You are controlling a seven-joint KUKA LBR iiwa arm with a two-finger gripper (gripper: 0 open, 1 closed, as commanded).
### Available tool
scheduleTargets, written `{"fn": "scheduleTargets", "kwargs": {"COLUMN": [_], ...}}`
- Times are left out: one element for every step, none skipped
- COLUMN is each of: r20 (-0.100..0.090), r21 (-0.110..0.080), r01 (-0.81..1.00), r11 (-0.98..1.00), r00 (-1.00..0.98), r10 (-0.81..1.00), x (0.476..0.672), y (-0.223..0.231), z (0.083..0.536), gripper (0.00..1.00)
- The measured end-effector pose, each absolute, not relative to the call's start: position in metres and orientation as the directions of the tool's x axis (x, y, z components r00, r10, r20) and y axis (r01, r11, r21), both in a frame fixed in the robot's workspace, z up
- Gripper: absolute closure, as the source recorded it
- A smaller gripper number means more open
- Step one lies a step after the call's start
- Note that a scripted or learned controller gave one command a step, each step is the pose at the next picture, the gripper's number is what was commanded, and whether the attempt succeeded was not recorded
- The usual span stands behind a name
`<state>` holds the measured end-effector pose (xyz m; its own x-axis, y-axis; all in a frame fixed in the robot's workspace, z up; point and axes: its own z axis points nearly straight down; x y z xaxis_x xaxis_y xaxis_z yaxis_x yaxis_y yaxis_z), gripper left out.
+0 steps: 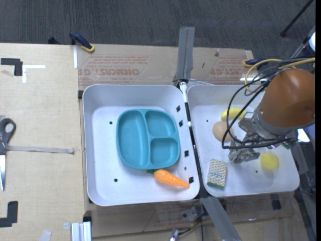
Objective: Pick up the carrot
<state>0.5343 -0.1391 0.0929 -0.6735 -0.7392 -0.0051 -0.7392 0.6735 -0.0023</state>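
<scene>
Can't tell how the jaws are sitting, the gripper (244, 154) is hanging over the right bin (200, 109). The carrot (171, 178) is lying untouched in the left bin (95, 104) beside the blue tray (148, 138), so basically everything's still to do

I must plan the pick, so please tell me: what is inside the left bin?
The left bin holds a blue divided plate and the carrot, lying at the plate's near edge. The bin floor under the plate is covered.
</scene>
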Motion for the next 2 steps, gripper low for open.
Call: {"fn": "scheduleTargets", "kwargs": {"r20": [-0.005,-0.004], "r21": [-0.004,-0.002], "r01": [-0.885,-0.988], "r11": [0.466,0.153], "r00": [-0.466,-0.153], "r10": [-0.885,-0.988], "x": [0.548,0.546], "y": [-0.221,-0.220], "z": [0.151,0.093], "gripper": [1.00,1.00]}}
